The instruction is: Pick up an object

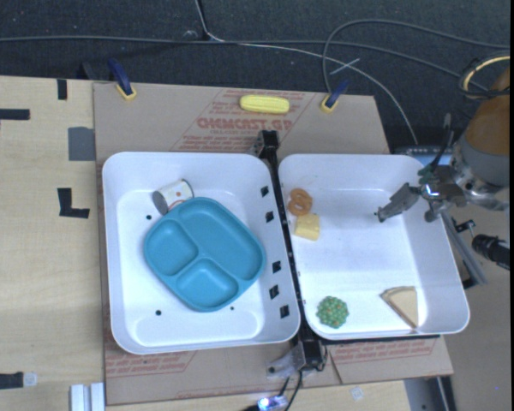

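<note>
The right bin (368, 174) holds an orange ring-shaped piece (300, 200), a yellow block (307, 226) just below it, a green lumpy ball (332, 312) near the front wall, and a tan wedge (401, 303) in the front right corner. My gripper (408, 211) hovers over the right side of this bin, open, with its fingers spread and nothing between them. It is well apart from every object. The left bin (120, 229) holds a blue divided plate (204, 253) and a small white cup (171, 197) lying on its side.
A yellow banana-like object (264, 104) lies on the cardboard behind the bins. Clamps (122, 85) hold the cardboard's back edge. Cables run across the dark floor at the top. The middle of the right bin's floor is bare white.
</note>
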